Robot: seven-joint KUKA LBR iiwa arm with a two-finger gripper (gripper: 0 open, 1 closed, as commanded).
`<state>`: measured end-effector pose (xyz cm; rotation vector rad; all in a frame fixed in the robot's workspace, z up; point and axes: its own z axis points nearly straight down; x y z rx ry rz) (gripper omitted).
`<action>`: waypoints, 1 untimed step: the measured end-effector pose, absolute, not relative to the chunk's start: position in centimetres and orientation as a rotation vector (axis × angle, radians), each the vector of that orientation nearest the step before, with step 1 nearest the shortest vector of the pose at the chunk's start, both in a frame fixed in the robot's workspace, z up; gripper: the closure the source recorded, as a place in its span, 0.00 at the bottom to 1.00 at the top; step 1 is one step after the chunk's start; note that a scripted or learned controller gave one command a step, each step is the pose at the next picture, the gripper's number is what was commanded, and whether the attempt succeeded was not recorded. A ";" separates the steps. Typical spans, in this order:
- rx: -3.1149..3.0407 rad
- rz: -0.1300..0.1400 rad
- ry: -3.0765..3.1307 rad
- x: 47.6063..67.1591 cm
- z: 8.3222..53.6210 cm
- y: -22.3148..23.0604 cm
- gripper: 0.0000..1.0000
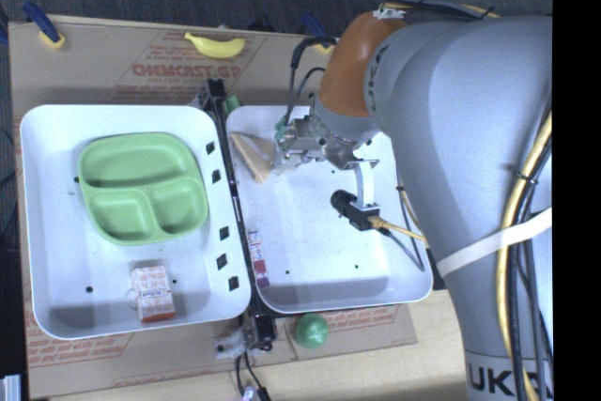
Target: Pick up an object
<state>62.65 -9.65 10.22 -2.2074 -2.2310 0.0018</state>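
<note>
left bin (38, 202) holds green tray (143, 186); tool (299, 144) over right bin (319, 286), grip unclear.

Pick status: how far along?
Done: the arm has reached into the right bin, with its tool beside the tan wedge. In hand: nothing visibly gripped. Left: grasp and lift. The green tray and small packet lie in the left bin.

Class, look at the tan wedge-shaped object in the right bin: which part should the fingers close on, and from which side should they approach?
Probably grip the tan wedge across its wider middle, coming straight down from above. It lies flat on the right bin floor, close to the left wall, so a sideways approach looks blocked there. Its long straight edges offer opposing faces; the narrow tip would likely slip.
</note>
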 end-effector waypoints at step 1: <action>-2.213 -0.002 -2.228 61.7 19.3 -0.6 1.00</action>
